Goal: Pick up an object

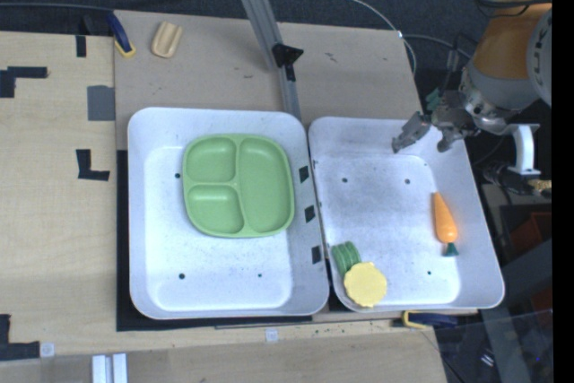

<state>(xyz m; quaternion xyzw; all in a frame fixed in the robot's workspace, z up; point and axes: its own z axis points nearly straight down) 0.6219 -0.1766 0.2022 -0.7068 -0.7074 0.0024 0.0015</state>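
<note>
A grey robot arm with an orange band reaches in over the far right corner of the right-hand bin [475,220], its tool [429,137] hovering just above the white floor with its two dark fingers spread apart and nothing between them. Well below the tool, near the right wall of the same bin, lies a small orange toy carrot [444,220] with a green tip, pointing lengthwise down the bin. At that bin's near left corner sits a yellow round piece [366,284] touching a green ridged piece [345,256]. Left of the right-hand bin, the left-hand bin [143,193] holds a green divided plate [239,185]. Beyond the left-hand bin, a tan block [166,39] rests on the bench [359,76].
</note>
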